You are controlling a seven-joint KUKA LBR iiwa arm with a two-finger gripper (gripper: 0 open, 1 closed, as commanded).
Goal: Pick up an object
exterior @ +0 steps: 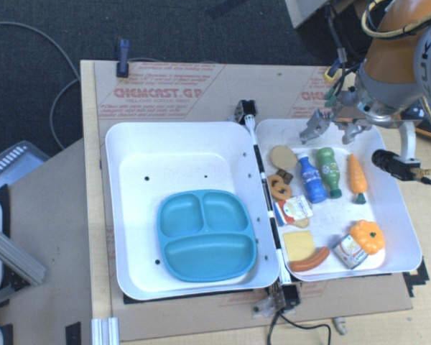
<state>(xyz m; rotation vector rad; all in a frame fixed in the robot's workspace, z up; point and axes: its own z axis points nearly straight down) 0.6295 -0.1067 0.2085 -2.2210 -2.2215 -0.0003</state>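
Right bin [395,214]: blue bottle [312,180] beside green bottle [329,170], carrot [356,175] at their right, pretzel [279,187] left. Gripper [332,129] over far rim, fingers spread, holding nothing (2 fingers visible). Left bin [129,157]: 1 blue divided plate [207,234].

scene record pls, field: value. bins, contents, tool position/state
left bin: blue divided plate
right bin: blue bottle, green bottle, carrot, pretzel, tan cookie, sauce packet, cheese slice, sausage, orange pepper, small carton
tool: above the right bin's far edge, fingers spread, nothing between them
nearest items to tool: green bottle, blue bottle
task state: no object picked up yet
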